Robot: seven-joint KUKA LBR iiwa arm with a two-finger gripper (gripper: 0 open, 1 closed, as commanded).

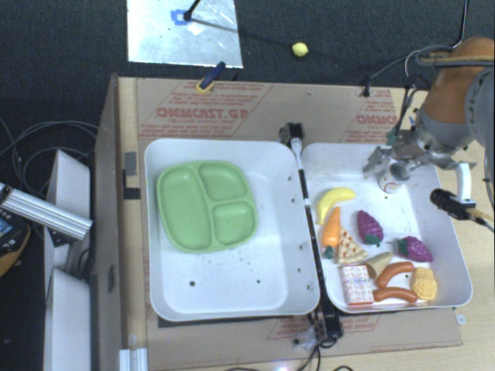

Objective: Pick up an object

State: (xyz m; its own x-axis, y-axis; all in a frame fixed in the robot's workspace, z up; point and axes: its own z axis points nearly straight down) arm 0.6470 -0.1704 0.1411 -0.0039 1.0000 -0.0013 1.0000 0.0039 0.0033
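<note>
Bench [232, 103]: brown board with red lettering, set on dark carpet.
Left bin [224, 304]: white, shallow, lying flat on the bench.
Right bin [448, 253]: white, touching the left bin's side.
Clip [210, 77]: blue-and-yellow, at the bench's far edge.

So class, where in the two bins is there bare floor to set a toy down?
Left bin: bare floor in front and right of the green tray. Right bin: bare around the gripper, above the banana; its front is crowded with toy food.

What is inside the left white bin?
The left white bin holds a green divided plate and a few dark specks. What lies under the plate is covered.
</note>
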